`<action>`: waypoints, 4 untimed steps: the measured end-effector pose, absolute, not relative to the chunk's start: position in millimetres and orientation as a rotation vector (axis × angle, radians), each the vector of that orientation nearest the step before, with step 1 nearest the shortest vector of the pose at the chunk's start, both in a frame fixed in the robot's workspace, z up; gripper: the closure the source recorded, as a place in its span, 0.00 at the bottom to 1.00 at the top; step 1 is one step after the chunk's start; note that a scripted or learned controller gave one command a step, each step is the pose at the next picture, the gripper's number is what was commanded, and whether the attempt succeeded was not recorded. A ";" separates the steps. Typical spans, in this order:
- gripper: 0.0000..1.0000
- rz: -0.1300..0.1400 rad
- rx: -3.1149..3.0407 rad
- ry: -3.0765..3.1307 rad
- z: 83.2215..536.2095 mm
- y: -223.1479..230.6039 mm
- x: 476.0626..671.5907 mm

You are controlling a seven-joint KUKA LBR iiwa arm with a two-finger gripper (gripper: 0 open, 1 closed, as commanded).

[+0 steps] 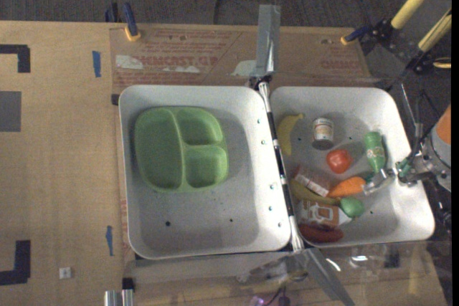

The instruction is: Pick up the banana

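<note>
A yellow banana (287, 133) lies against the left wall of the right bin (401, 222), near its far end, curved and lying flat. A second yellowish curved piece (310, 191) lies lower along the same wall, partly under a packet. My gripper (384, 181) reaches in over the right bin's right side, low down next to an orange carrot (347, 187) and well to the right of the banana. Nothing shows between its tips.
The right bin also holds a small can (323, 130), a red tomato (339, 160), a green bottle (373, 148), a green lime (351, 207), a printed packet (318, 212) and a red sausage (320, 233). The left bin (244, 111) holds a green divided plate (181, 147).
</note>
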State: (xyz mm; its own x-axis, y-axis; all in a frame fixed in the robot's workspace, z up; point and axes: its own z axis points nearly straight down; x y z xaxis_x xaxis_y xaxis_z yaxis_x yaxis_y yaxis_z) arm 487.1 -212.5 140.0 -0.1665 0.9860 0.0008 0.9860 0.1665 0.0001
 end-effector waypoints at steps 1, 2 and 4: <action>0.00 -0.011 -2.253 -2.202 90.1 -149.4 483.0; 0.00 -0.014 -2.505 -1.915 89.3 -91.4 502.6; 1.00 -0.008 -2.868 -1.287 89.6 -106.2 538.8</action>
